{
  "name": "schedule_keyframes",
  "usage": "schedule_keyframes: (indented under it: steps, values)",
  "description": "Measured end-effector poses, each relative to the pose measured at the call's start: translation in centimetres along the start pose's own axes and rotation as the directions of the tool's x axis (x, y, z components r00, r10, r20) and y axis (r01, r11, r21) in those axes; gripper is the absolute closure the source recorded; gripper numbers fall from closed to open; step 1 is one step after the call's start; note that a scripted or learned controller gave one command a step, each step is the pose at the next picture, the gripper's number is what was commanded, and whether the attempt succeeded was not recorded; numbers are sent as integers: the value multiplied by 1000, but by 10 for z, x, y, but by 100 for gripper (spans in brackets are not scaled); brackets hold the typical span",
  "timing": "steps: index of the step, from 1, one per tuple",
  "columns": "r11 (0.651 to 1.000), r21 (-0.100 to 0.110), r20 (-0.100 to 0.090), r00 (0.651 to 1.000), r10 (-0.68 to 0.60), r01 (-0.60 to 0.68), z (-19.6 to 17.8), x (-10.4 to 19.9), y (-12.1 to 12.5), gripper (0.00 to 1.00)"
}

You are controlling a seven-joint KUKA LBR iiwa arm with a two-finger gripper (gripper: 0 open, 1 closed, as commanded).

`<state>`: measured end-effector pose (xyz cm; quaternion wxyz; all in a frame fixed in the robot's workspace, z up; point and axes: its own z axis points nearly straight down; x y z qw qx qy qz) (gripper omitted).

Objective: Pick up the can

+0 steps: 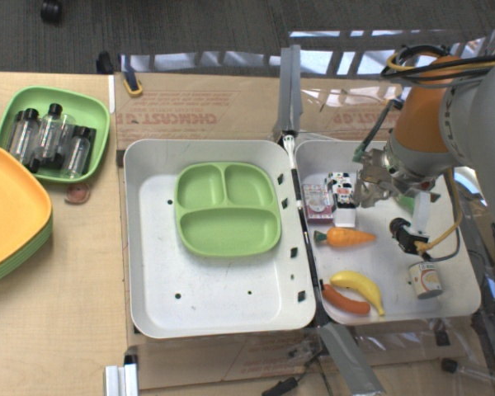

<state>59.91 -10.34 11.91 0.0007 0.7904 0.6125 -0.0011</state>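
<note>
The can [426, 280] is small, white and tan, and lies near the right wall of the right bin [458, 304], towards its front. My gripper [368, 191] hangs over the back middle of that bin, under the orange-banded wrist [421, 126]. It is well to the left of the can and farther back, apart from it. It is close beside a black-and-white cow-patterned toy [340, 187] and a white block [345, 217].
The right bin also holds a pink box [318, 201], a carrot [349, 238], a banana [359, 287] and a red item [345, 301]. A black cable loop [402, 233] hangs near the can. A green divided plate [228, 207] sits in the left bin [148, 304].
</note>
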Motion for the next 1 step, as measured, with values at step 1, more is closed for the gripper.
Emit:
schedule_keyframes:
  steps: [1]
  values:
    - [956,-1,-1,956,-293,293,-72,6,-23,100]
